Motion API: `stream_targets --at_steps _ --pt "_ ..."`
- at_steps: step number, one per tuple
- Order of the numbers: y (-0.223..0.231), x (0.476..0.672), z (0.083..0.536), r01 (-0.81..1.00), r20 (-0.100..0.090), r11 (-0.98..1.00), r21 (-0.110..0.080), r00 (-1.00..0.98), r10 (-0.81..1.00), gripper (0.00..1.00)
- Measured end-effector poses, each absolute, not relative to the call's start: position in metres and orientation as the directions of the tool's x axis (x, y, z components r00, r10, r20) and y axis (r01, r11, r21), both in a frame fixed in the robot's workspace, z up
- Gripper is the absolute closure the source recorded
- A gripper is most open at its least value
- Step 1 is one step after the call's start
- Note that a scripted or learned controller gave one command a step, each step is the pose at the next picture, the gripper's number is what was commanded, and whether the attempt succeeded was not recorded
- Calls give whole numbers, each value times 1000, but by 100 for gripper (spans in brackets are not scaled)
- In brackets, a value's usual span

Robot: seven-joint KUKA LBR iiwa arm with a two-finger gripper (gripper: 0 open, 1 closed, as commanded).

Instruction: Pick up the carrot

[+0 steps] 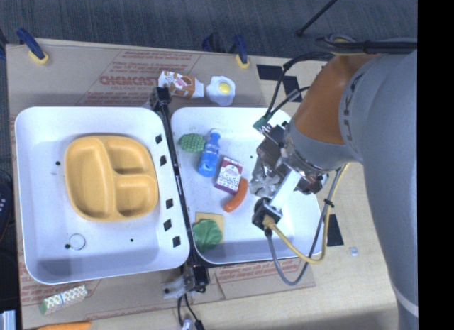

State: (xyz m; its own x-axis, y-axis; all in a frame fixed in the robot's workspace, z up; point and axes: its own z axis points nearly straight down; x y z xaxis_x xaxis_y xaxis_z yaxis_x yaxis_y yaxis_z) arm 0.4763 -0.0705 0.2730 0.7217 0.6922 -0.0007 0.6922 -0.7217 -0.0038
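Observation:
The carrot (236, 195), a short orange piece, lies at a slant in the middle of the right bin (305, 233), just below a small red and white box (229, 174). My gripper (258, 182) hangs over this bin right beside the carrot's right end, at the end of the grey arm with its orange band. From this angle the wrist hides the gripper's tip, and nothing is seen held in it.
In the right bin are a blue bottle (209, 153), a green item (190, 142) and a green leafy piece on a yellow pad (208, 231). A yellow divided plate (111, 177) fills the left bin (35, 250). A carton (177, 84) and a yellow-white item (222, 89) lie behind the bins.

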Motion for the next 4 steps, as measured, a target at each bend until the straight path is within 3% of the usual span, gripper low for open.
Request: stream_targets --at_steps 1,2,3,4 --pt "-70 476 273 692 -1 -721 -5 722 692 0" --pt "-29 475 191 806 -2 -592 -7 592 806 0" --pt "-43 476 191 721 -2 -693 -4 693 721 0" --pt "-14 476 191 563 -1 -826 -2 826 563 0"
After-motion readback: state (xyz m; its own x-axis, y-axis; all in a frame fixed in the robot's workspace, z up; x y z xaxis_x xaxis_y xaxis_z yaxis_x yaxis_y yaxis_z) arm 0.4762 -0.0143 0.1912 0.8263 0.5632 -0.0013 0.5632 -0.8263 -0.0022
